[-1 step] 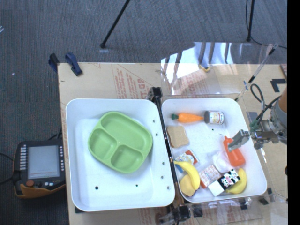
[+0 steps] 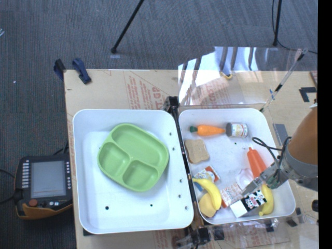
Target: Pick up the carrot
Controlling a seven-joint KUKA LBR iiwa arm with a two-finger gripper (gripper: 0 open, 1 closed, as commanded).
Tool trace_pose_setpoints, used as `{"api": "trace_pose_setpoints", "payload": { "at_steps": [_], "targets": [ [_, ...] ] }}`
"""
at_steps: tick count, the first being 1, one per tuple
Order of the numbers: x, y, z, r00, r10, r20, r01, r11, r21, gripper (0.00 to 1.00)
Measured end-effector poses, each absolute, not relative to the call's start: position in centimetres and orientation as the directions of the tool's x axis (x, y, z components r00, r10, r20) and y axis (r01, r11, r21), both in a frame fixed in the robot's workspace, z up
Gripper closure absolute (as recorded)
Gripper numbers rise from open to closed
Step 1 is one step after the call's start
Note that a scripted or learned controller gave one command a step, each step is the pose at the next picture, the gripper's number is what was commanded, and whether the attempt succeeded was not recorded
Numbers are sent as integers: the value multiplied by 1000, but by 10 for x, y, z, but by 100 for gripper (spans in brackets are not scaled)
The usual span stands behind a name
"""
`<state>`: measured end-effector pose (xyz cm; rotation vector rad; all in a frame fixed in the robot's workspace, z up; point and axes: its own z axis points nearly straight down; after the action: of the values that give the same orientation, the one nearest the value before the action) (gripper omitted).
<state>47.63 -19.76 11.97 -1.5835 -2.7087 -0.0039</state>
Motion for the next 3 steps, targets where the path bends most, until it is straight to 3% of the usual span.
{"api": "trace_pose_setpoints", "payload": {
  "at_steps": [1,2,3],
  "targets": [
    [549,-185,87,-587,810,3,810,587,1,0],
    [618,-175,87,-530,848,2,848,530,-2,0],
    [639,-106,85,-364,931,6,931,364,-19,0]
  ]
}}
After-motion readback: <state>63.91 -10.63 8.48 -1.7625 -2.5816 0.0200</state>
